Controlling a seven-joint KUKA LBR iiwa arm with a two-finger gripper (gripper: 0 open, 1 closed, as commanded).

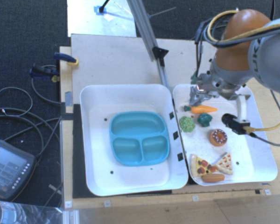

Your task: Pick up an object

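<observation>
Arm: grey KUKA arm (266,45) with orange band reaches in from the right, over the far end of the right bin (263,160).
Gripper: gripper (196,97) hangs low at the right bin's far-left corner, just above the carrot; whether it is spread or pressed together, cannot tell.
Carrot: toy carrot (204,109) lies flat, orange, directly beneath the gripper; contact unclear.
Other items, right bin: light green piece (187,124), dark green broccoli (205,120), donut (218,137), two pizza slices (200,164) (224,163), sausage (213,177).
Left bin: left bin (95,171) holds a blue divided plate (139,137), near centre.
</observation>
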